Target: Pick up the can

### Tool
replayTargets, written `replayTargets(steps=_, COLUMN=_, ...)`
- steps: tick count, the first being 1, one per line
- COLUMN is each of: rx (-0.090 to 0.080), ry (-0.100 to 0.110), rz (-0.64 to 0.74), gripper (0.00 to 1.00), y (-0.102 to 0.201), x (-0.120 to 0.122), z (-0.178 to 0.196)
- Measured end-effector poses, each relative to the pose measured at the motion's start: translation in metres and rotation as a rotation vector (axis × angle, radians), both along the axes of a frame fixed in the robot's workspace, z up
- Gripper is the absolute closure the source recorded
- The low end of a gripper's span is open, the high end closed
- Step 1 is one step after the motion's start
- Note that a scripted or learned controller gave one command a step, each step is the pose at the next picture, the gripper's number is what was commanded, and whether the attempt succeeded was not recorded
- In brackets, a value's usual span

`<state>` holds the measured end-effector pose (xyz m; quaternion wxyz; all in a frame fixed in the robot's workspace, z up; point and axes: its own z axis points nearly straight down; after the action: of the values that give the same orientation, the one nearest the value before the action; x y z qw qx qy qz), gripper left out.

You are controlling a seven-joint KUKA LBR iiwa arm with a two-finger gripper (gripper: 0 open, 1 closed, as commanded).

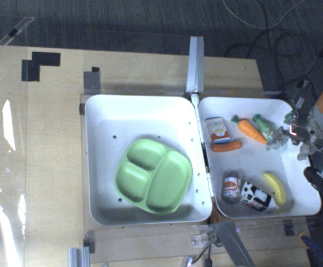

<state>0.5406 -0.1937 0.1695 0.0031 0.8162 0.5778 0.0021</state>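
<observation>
Gripper (286, 133): hovers at the right bin's (303, 209) far right side, near a green bottle (264, 125). How far open it is cannot be told, and nothing shows in its hold.
Can (230, 188): in the same bin's near-left corner, close to the wall, well apart from the gripper.
Neighbours: a cow-print carton (256, 196) touches the can, with a banana (275, 189) just beside the carton.
Risk: the crowding may make the grasp catch the carton or nudge the can against the wall, so it slips free.
</observation>
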Motion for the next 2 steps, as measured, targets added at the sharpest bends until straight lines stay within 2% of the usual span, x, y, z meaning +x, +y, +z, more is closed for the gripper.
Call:
replayTargets(steps=1, rx=-0.001, ry=-0.003, rz=-0.068, gripper=0.0, y=-0.005, x=-0.009, z=0.083)
replayTargets(steps=2, rx=0.003, ry=0.004, rz=-0.033, gripper=0.0, y=0.0, x=-0.053, z=-0.027)
